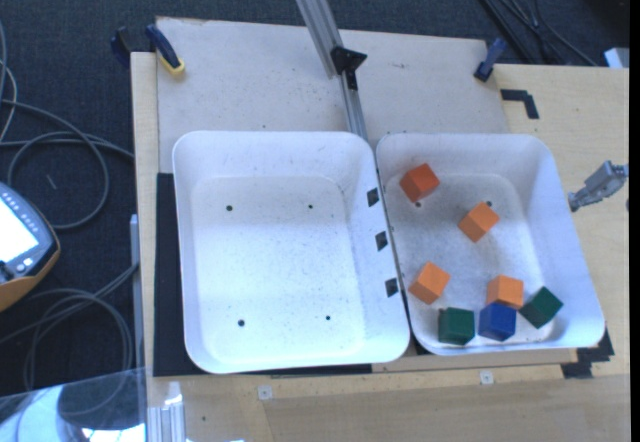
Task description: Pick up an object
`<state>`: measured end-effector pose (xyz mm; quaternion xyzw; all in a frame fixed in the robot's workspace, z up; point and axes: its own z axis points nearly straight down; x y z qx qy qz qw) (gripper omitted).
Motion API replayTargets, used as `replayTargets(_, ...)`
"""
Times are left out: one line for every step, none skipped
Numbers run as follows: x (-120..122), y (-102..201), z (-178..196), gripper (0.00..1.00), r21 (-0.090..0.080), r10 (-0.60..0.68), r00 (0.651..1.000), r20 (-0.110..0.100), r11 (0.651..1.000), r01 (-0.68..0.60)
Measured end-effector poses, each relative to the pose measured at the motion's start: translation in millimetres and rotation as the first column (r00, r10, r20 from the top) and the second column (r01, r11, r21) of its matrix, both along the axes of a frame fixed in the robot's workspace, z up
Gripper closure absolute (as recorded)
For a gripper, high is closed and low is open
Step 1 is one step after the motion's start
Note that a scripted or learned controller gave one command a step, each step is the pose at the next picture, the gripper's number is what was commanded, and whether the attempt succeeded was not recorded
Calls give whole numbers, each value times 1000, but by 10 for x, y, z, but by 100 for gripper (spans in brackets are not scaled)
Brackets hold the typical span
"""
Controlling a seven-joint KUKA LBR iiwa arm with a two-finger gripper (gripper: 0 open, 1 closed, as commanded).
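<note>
The right bin (556,192) holds several small cubes. Orange cubes lie at the back left (419,182), near the middle (479,221), at the front left (431,282) and at the front (506,291). A blue cube (497,321) sits at the front rim between two green cubes (456,325) (541,307). My gripper (597,185) shows as a small grey piece at the right edge of the view, just outside the right bin's right wall and apart from every cube.
The left bin (190,230) stands beside the right one, their walls touching. A metal pole (318,15) slants down to the bench behind the bins. Clamps (165,48) (488,58) sit on the board's back edge. Cables lie on the floor at left.
</note>
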<state>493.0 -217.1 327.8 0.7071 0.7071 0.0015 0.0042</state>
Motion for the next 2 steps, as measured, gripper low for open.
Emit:
replayTargets(566,269,-1786,0,8,3,1000,-15,1000,-3)
replayTargets(1183,998,-2310,0,6,10,1000,-6,1000,-10)
